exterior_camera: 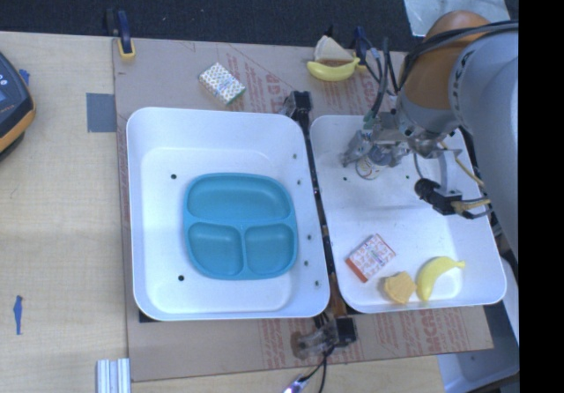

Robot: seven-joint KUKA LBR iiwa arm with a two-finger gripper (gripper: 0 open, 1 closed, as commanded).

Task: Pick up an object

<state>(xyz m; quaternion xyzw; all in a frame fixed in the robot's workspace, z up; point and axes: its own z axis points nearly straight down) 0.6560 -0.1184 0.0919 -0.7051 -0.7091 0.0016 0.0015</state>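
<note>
Gripper (374,146): low over right bin (335,206), near its far edge; grip state cannot be judged | Banana (437,277): near-right corner, long axis apparently slanting up-right, stem toward right wall | Card (370,256), yellow piece (398,287): beside banana.

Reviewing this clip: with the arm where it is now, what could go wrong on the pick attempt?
The gripper sits over a bare upper part of the right bin, so closing there would likely grab nothing. The banana, orange piece and small box crowd the bin's near corner, so a grab could nudge neighbours or hit the wall.
</note>
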